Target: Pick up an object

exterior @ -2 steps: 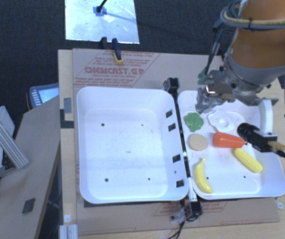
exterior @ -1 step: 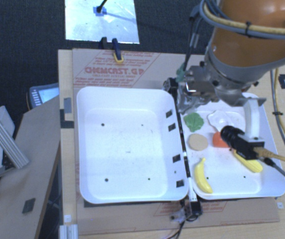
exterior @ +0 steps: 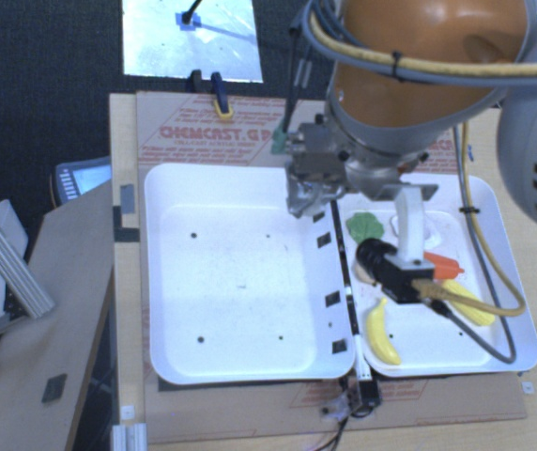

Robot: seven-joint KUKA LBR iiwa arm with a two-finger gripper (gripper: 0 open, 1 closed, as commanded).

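Note:
The right bin [exterior: 517, 346] holds a yellow banana [exterior: 381, 332] near its front left, a green leafy item [exterior: 366, 225] farther back, and an orange carrot-like piece [exterior: 444, 266] toward the middle. A second yellow item [exterior: 475, 310] lies right of the banana, partly behind the cable. My gripper [exterior: 304, 198] hangs low over the back part of the divider between the two bins, left of the green item. Nothing is seen held in it. The arm's large orange and grey body hides the back of the right bin.
The left bin [exterior: 165, 280] is a white tray with a few small dark specks. Both bins rest on a printed cardboard sheet [exterior: 203, 130]. A shiny metal plate [exterior: 191, 26] lies behind, with a black and yellow clamp [exterior: 220, 97] at the cardboard's back edge.

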